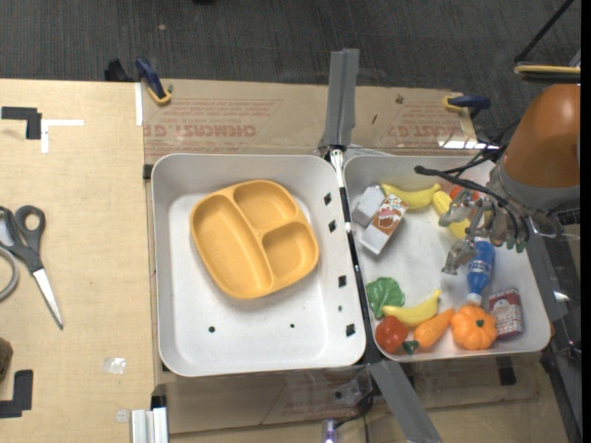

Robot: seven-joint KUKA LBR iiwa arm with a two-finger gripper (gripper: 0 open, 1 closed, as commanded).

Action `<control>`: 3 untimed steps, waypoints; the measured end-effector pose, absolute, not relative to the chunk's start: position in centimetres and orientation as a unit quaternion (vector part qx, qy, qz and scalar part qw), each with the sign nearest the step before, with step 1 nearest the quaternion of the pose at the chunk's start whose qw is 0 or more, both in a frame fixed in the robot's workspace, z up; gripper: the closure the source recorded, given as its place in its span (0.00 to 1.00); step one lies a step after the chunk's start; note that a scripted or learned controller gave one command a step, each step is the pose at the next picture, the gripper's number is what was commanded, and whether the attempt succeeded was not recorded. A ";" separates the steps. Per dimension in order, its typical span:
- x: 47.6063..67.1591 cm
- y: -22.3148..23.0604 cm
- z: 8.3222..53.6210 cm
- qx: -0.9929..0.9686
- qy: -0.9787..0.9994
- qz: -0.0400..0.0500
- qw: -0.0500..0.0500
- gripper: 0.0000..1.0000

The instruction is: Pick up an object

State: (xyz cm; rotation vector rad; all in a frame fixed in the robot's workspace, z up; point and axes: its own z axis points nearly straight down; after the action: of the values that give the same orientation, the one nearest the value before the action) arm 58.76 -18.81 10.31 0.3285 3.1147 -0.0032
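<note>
Overhead, the gripper (pixel 473 232) hangs in the right bin (pixel 417 257) just above a small blue bottle (pixel 479 271); its jaws are too cluttered to judge. Glossy plastic bananas (pixel 413 195), a ribbed orange pumpkin (pixel 474 327) and a carton (pixel 381 220) lie around it. A smooth yellow divided plate (pixel 254 237) fills the left bin (pixel 185 330), on cardboard over pale wood.
</note>
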 end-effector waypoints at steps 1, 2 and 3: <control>58.9 -18.8 11.4 0.103 0.995 -0.002 0.007 1.00; 58.9 -18.8 11.3 0.103 0.995 -0.002 0.007 0.00; 58.1 -19.2 9.3 0.134 0.991 0.000 0.002 0.00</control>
State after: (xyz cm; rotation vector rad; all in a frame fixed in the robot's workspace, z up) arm 58.15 -19.22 9.30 0.4195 3.1099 0.0000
